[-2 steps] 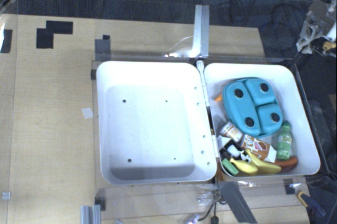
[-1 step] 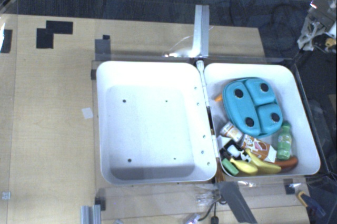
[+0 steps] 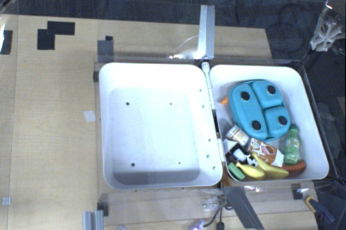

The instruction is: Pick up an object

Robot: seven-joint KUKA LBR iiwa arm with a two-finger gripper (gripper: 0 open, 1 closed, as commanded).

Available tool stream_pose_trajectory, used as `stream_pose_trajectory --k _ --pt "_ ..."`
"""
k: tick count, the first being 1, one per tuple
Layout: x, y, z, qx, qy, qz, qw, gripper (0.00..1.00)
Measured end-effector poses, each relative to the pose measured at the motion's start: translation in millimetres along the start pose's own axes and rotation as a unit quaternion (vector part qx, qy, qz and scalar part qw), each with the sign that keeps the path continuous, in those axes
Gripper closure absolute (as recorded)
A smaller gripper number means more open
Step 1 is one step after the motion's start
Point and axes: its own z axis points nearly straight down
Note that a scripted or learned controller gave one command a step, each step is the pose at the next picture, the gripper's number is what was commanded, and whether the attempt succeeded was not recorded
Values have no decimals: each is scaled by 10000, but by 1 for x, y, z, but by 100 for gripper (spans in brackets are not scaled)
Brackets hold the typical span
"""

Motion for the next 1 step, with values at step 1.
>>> stream_pose_trajectory --k 1 --pt "1 30 -57 -8 3 -1108 9938 100"
